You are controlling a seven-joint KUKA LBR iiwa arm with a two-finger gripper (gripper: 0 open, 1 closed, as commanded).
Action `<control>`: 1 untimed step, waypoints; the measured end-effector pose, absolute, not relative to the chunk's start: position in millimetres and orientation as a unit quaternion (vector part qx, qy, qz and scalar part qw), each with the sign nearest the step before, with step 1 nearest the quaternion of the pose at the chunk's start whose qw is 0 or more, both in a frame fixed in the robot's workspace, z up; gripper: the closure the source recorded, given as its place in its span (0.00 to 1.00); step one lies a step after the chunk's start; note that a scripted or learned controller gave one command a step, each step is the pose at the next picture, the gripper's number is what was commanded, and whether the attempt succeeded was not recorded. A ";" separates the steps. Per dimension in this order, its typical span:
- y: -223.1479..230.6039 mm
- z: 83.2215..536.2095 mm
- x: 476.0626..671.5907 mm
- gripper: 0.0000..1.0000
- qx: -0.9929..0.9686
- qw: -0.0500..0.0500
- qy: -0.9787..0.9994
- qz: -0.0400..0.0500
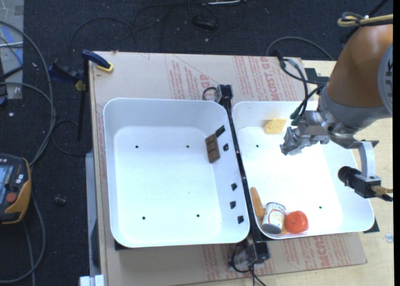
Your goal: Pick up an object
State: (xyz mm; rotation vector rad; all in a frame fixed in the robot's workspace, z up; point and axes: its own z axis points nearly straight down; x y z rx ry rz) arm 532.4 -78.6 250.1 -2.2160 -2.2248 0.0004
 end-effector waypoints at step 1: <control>-24.6 245.0 552.3 1.00 -0.705 0.001 -0.709 0.000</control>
